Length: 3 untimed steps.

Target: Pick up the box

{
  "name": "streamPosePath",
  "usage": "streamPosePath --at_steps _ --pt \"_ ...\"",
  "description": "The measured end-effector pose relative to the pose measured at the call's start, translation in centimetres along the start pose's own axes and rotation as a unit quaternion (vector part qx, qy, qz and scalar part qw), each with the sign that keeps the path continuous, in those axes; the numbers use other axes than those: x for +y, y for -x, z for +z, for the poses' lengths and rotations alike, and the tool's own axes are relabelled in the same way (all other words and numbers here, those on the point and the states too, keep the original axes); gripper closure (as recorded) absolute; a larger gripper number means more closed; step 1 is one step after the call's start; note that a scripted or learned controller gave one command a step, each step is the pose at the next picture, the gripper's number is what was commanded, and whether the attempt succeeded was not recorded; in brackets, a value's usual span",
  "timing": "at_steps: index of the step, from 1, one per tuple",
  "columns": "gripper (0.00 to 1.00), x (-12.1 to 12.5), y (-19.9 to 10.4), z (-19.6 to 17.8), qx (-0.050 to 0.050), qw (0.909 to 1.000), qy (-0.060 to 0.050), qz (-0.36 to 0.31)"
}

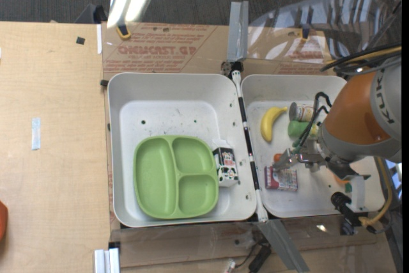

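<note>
The box (282,178) (flat, red and white) lies on the floor of the right bin (281,209), toward its six o'clock edge. The gripper (292,158) hovers just at its twelve o'clock; whether it is parted or closed, I cannot tell. A banana (271,122) lies further toward twelve. A green divided plate (176,176) fills the left bin (121,137), at nine o'clock.

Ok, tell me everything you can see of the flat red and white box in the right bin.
The box is a small flat packet, apparently cardboard, with a dark red border and a pale printed panel whose text is too small to read. It lies flat on the floor of the right bin, near that bin's front left corner, close to the divider between the bins. The claw sits right at its upper edge; whether it touches the box cannot be told. The banana lies apart, farther back.
</note>
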<state>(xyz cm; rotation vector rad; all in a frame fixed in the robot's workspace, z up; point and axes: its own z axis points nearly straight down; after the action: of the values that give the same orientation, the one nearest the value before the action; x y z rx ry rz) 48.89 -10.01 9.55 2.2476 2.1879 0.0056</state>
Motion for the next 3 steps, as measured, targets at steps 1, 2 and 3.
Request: streamPosePath --at_steps 1,2,3 --pt "1.00 0.1 0.0 -0.9 0.000 1.0000 0.002 0.001" --pt "0.00 0.1 0.0 -0.9 0.000 1.0000 0.002 0.001" --pt "0.00 10.0 4.2 0.5 -0.001 0.9964 -0.004 0.085"
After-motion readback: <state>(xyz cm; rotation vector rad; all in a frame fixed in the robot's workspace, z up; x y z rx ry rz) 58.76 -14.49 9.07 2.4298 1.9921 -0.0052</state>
